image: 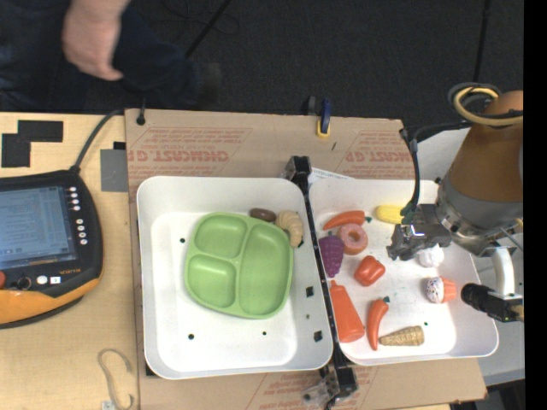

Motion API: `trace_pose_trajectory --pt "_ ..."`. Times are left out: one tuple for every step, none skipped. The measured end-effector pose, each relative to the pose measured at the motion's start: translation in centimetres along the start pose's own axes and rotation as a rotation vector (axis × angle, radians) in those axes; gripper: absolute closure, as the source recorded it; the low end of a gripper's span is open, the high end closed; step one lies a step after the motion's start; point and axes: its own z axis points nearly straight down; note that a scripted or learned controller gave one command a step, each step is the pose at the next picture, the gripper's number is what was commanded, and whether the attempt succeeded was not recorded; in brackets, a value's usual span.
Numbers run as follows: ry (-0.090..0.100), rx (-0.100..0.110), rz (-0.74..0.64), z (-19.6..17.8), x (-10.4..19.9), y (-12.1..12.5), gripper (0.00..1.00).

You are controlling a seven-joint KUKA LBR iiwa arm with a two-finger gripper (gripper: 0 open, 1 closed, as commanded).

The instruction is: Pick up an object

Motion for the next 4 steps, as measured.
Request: trace_pose_trajectory --pt "0.002 0.004 -0.003 0.6 5.3 -1.6 1.0" --pt "0.002 0.004 -0.004 0.4 10.3 -2.8 1.0" --pt "0.001 0.003 -0.003 -0.3 14.5 -2.2 1.0" --pt "0.0 0.004 -0.002 0.1 16.2 -1.9 1.0"
